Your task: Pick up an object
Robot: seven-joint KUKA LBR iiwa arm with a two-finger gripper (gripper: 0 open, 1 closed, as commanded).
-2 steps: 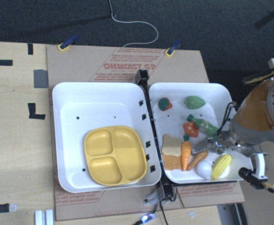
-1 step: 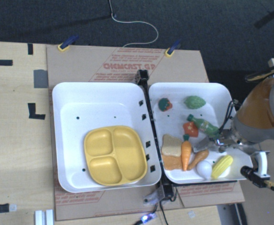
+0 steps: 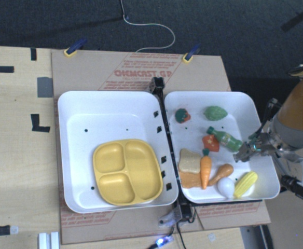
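Two bins side by side on cardboard sheet (image 3: pixel 141 74); left bin (image 3: pixel 73 113) holds divided plate (image 3: pixel 126 171), toward its near side; right bin (image 3: pixel 245 105) holds toy food; tomato (image 3: pixel 181 115) and leafy vegetable (image 3: pixel 215 112) at far side; bottle (image 3: pixel 225 138) and strawberry (image 3: pixel 210 142) mid-bin, touching; bread (image 3: pixel 190 167), carrot (image 3: pixel 205 171), drumstick (image 3: pixel 222 172), egg (image 3: pixel 225 188), corn (image 3: pixel 245 184) along near side; carrot leans on bread; gripper (image 3: pixel 243 152) over bin's right part, just right of bottle.

Glossy white plastic bins (image 3: pixel 68 139), matt cardboard (image 3: pixel 141 71)
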